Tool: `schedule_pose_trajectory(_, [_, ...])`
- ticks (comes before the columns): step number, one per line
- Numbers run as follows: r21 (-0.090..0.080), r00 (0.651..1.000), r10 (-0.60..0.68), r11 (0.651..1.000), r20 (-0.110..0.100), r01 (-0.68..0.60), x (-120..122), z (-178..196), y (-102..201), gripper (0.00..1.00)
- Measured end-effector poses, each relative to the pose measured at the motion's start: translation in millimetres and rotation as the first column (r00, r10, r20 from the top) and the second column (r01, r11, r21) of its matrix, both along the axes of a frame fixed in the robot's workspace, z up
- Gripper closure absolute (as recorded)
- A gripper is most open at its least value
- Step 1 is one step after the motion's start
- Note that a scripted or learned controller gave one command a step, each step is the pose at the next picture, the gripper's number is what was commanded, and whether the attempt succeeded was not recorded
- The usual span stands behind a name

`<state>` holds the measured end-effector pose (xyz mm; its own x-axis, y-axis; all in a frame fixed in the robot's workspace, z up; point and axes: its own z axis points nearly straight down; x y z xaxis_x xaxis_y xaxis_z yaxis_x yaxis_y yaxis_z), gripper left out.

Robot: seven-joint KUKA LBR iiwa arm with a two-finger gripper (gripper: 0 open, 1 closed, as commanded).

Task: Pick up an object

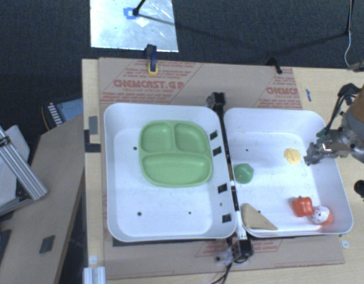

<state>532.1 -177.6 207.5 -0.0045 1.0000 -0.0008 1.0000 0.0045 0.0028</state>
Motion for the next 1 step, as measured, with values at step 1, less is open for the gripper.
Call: schedule_pose_trajectory(1, [0.002,1.000,0.006,1.000,0.001,-0.006,4.5,11.3,57.0,1.00])
